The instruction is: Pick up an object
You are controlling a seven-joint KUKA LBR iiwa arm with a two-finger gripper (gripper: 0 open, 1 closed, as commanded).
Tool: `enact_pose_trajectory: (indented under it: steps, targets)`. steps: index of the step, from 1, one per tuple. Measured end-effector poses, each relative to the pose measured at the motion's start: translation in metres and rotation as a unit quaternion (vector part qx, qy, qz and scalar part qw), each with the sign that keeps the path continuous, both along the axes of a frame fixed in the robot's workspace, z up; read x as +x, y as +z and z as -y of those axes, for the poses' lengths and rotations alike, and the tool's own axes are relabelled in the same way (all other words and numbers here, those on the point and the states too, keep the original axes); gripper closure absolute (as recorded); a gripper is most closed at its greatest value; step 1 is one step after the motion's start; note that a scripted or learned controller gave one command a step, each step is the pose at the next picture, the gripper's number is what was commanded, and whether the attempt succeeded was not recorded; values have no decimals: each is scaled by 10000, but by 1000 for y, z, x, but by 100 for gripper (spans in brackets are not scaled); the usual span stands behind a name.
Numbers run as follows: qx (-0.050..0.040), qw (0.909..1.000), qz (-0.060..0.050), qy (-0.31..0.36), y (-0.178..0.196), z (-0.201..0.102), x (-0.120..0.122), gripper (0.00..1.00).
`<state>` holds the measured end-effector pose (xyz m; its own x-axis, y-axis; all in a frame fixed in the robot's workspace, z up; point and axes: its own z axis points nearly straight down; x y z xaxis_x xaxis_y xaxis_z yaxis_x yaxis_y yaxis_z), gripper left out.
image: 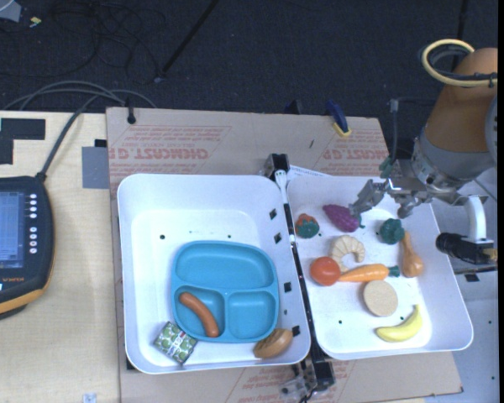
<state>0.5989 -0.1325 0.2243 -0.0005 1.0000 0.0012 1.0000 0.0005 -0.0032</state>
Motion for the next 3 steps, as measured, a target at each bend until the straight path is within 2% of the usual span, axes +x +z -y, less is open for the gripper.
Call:
enact_pose_trajectory:
  steps: [1, 2, 3]
  targets:
    - [-2, 10000, 38, 17, 94, -38, -26, 0]
    - [4, 10000, 47, 38, 169, -101, -31, 0]
    - [-8, 10000, -6, 22, 174, -98, -32, 100]
